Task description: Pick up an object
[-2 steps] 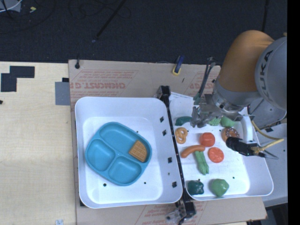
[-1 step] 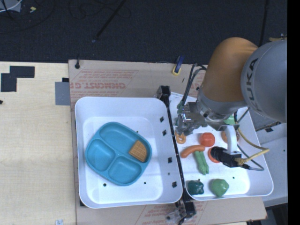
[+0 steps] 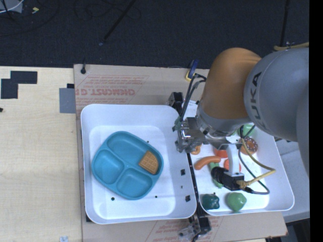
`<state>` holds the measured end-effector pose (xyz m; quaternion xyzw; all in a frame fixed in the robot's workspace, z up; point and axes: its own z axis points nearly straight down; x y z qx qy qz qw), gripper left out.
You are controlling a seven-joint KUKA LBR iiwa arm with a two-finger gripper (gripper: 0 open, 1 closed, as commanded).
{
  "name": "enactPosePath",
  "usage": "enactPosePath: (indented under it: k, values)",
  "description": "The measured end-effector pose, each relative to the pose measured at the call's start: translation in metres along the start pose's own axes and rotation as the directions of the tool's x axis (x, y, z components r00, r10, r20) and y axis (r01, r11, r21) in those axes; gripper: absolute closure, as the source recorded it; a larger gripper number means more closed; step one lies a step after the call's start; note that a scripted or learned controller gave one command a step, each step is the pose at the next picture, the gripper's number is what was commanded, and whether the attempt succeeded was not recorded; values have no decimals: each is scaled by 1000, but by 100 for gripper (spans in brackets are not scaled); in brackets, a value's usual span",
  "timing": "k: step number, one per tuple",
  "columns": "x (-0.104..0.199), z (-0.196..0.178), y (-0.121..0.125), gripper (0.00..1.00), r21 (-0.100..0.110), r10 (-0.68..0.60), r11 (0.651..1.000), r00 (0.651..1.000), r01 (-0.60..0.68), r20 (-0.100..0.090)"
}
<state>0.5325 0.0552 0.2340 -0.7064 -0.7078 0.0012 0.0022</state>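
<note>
My tool (image 3: 187, 141) hangs low over the right bin (image 3: 282, 195), above the orange toy (image 3: 207, 161). I cannot tell if it holds anything. Next I must grab and lift.

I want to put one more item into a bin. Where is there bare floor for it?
Left bin: bare floor on all sides of the blue divided plate, widest between it and the bin's right wall. The plate's compartments are bare except one holding a waffle piece. Right bin is crowded: orange pieces, green items, and the arm above.
</note>
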Motion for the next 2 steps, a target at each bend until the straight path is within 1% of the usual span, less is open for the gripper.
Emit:
enactPosePath:
  k: [1,2]
  values:
    - [22,18,-23,100,2,0,1000,1000,0,1]
    - [14,0,-28,100,-3,3,1000,1000,-3,2]
